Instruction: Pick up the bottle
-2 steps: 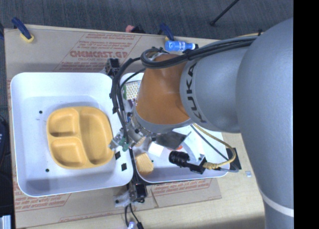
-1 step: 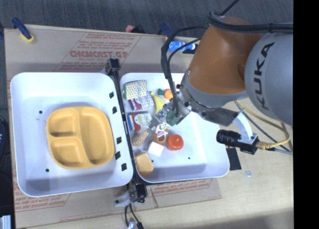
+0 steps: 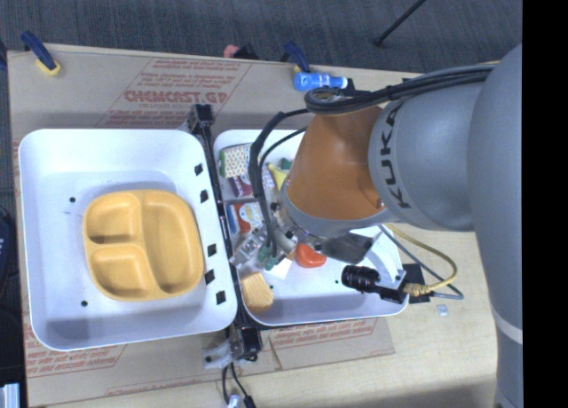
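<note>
My gripper [image 3: 256, 250] is low over the left part of the right bin [image 3: 373, 307], below the orange band of the arm [image 3: 333, 167]. A small green and white item [image 3: 270, 259] lies right at the gripper's tip, too hidden to tell whether it is the bottle. A red-orange object [image 3: 311, 257] lies just to its right, and a tan block [image 3: 257, 292] sits just in front near the bin's front wall. The arm covers much of the right bin's middle.
A yellow divided plate [image 3: 142, 243] lies in the left bin [image 3: 53, 153]. Printed packets [image 3: 236, 165] and a green item [image 3: 283, 167] crowd the right bin's back left. A black cable plug [image 3: 364, 279] hangs over its front right. Clamps [image 3: 319, 81] grip the bench's far edge.
</note>
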You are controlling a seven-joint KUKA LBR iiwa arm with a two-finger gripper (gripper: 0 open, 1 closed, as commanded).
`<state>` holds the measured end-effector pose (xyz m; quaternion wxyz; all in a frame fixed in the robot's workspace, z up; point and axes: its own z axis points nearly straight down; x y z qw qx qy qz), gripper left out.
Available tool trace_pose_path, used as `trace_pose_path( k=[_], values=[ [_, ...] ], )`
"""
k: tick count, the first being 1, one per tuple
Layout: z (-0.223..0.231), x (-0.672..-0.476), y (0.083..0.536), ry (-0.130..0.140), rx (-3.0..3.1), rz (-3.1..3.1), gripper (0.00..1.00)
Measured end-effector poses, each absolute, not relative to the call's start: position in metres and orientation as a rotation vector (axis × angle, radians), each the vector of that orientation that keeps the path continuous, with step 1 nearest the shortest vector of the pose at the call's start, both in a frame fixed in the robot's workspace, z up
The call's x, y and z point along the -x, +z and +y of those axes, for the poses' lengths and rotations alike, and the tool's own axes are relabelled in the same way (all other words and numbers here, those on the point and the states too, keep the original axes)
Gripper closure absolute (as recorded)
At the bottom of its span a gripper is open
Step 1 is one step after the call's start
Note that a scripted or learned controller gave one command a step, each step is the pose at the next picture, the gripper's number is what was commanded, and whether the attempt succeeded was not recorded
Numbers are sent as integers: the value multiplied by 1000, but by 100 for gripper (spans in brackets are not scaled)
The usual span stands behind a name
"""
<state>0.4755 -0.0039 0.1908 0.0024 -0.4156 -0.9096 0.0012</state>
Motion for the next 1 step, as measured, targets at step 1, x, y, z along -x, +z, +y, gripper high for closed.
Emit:
trace_pose_path(
  k=[1],
  values=[
    [32,-477,217,2,1428,-2797,100]
  ],
)
